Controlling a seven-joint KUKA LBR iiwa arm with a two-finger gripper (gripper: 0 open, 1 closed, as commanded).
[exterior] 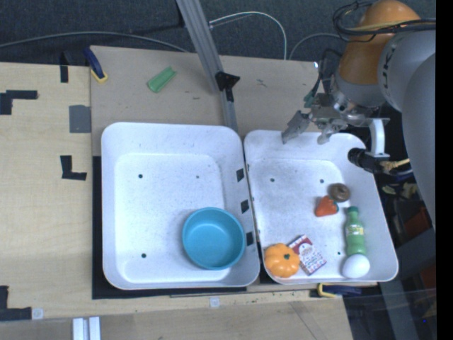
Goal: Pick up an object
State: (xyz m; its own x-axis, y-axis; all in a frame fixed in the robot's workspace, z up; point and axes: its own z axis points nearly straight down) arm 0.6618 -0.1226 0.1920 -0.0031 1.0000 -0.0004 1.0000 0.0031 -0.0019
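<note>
Open gripper [309, 131] hangs well above strawberry [326, 207].

Arm [417, 62] cut off at right edge; print on small red-and-white packet [308, 254] too small to read.

Grey arm [414, 69] enters from the right; its fingers [295, 128] hang spread, holding nothing.

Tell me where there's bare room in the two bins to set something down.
Left bin: all bare except the blue bowl at its near right. Right bin: bare middle and far part. Crowded along its near and right edges.
</note>
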